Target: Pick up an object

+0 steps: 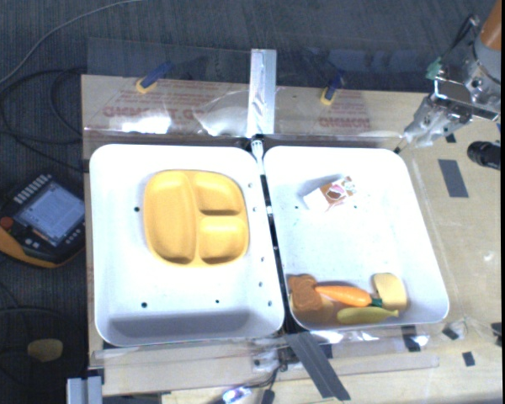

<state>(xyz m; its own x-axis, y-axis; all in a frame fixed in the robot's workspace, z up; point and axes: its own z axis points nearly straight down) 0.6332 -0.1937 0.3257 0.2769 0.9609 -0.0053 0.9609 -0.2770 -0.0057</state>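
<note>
The hand point(421, 129) hovered off the bin's corner, its grip impossible to tell. The carrot point(343, 294) looked light, slick plastic; mid-body pinch judged best.

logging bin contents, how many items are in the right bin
5: a small white packet near the back; along the front wall, a brown piece, carrot, yellow block, banana. Overlaps may hide more.
</note>
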